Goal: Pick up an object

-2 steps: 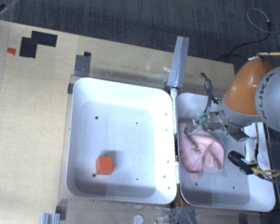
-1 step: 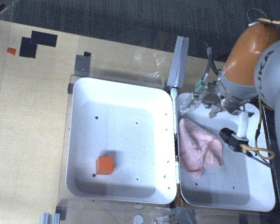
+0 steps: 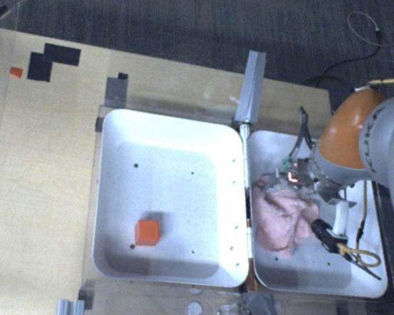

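A crumpled pink cloth point(image 3: 280, 218) lies in the right bin point(image 3: 304, 275), against its left wall. My gripper point(image 3: 295, 188) is low over the cloth's upper edge, under the grey arm with the orange band point(image 3: 348, 133), and seems to touch the fabric. In the left bin point(image 3: 185, 141) a small orange block point(image 3: 147, 232) sits near the front left.
A metal divider post point(image 3: 251, 88) stands between the bins at the back. Black cables and a yellow wire point(image 3: 360, 255) hang beside the wrist over the right bin. Black markers point(image 3: 50, 60) lie on the bench at the far left.
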{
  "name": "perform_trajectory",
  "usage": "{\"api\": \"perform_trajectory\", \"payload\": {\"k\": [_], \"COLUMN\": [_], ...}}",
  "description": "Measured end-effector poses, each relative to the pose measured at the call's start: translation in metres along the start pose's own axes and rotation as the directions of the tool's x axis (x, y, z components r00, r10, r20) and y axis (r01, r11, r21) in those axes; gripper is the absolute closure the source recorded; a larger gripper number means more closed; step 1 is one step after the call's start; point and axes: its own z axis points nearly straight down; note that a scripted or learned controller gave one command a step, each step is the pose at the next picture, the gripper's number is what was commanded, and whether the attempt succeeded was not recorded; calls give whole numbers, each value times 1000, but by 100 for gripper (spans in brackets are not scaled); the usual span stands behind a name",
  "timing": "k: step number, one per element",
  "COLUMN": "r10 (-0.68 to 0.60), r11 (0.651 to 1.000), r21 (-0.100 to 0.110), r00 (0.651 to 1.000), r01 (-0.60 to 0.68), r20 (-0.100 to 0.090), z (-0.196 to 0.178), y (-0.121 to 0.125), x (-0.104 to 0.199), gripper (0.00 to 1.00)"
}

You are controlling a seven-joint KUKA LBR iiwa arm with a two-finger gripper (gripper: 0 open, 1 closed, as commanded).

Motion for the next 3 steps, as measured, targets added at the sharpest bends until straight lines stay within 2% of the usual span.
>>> {"api": "perform_trajectory", "payload": {"k": [1, 2, 3], "r10": [-175, -218, -267], "r11": [984, 976, 964], "r21": [-2, -4, -4], "r00": [984, 976, 964], "r01": [175, 218, 267], "r20": [0, 2, 0], "z": [1, 1, 1], "y": [11, -27, -26], "x": [-1, -29, -36], "gripper": [0, 0, 0]}}
